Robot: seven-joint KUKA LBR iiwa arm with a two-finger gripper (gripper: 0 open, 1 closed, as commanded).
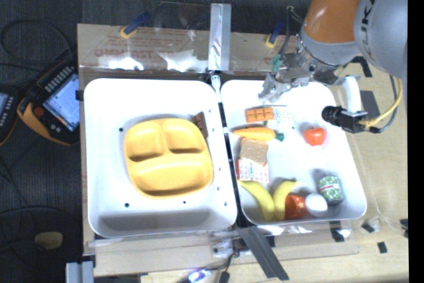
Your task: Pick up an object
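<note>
Plenty of toy food is piled in the right bin (pixel 354 172); the waffle (pixel 259 114) near its far edge (light, stiff) is best pinched across. Nothing is held by the gripper (pixel 278 83).

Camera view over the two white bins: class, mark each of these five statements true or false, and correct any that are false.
1. The yellow divided tray lies in the left bin. True.
2. The bananas lie in the left bin. False: they lie in the right bin, near its front edge.
3. The gripper is above the right bin's far edge. True.
4. The carrot is held between the gripper's fingers. False: it lies on the bin floor, below the waffle.
5. The tomato lies in the right bin, to the right of the carrot. True.
</note>
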